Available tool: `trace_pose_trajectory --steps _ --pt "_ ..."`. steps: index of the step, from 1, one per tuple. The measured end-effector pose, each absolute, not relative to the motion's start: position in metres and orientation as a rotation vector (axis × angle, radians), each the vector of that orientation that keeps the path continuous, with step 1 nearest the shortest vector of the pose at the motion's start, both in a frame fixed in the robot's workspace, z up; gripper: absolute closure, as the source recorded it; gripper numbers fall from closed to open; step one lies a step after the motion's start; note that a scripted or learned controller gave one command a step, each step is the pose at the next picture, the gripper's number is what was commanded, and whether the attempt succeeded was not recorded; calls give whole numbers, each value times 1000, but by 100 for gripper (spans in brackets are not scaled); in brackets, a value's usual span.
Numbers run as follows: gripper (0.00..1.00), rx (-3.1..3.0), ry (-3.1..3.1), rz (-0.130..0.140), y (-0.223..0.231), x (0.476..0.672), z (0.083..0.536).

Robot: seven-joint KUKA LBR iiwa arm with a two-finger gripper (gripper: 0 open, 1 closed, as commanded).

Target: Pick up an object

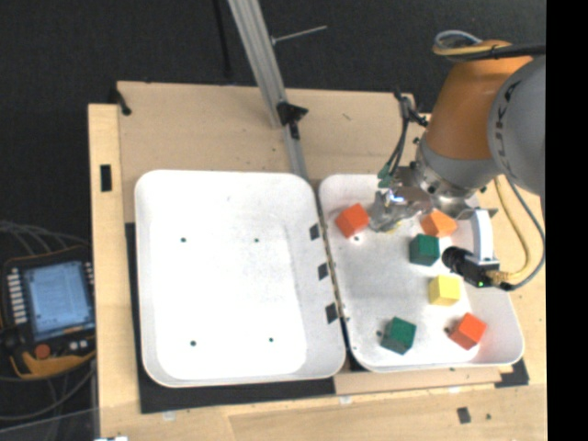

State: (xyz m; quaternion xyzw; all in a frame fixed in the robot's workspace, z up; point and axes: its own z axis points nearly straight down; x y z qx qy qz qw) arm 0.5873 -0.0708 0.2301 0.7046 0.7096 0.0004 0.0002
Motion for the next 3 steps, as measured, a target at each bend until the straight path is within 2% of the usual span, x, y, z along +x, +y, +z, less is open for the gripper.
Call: trace_pose_trajectory --steps 1,3 --pt "100 2212 2230 5 -18 603 243" --pt "100 2213 2229 3 97 626 228"
